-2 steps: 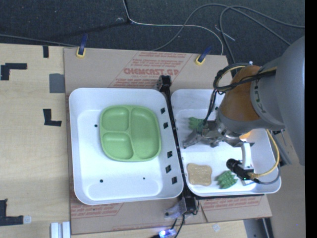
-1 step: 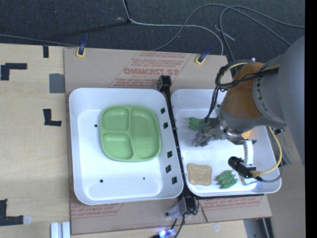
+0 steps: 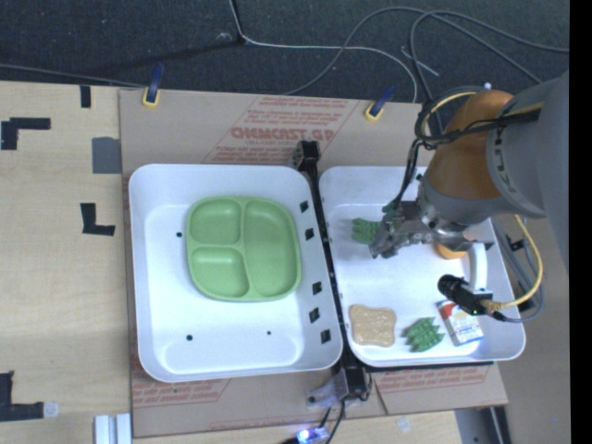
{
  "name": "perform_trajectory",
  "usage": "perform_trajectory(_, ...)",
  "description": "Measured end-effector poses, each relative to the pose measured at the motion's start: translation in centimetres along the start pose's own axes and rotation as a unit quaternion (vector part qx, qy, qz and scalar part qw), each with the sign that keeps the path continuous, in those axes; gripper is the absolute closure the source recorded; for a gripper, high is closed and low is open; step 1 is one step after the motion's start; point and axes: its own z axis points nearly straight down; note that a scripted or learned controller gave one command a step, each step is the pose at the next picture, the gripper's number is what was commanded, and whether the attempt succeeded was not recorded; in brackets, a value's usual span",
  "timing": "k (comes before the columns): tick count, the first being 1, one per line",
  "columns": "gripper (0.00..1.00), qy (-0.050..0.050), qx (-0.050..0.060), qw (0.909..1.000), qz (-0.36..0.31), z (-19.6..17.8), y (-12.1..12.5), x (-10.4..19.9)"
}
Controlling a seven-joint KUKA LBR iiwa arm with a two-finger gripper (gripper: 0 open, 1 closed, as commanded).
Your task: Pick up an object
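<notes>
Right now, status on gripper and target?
Gripper low in right bin, at green toy. No confirmed grasp. Tan piece, second green toy nearby.

- One camera hangs fixed above my bench, looking down at a slant.
- It stands far enough back to take in both the left bin [image 3: 148, 248] and right bin [image 3: 507, 340].
- My arm [image 3: 499, 155] enters from its right.
</notes>
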Motion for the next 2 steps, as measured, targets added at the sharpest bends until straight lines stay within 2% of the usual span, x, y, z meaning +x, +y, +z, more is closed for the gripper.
perform_trajectory(1,1.0,0.0,0.0,1.0,0.0,-4.4,-0.4,0.4)
perform_trajectory(2,1.0,-0.001,-0.002,1.0,0.0,-10.6,-0.1,0.0)
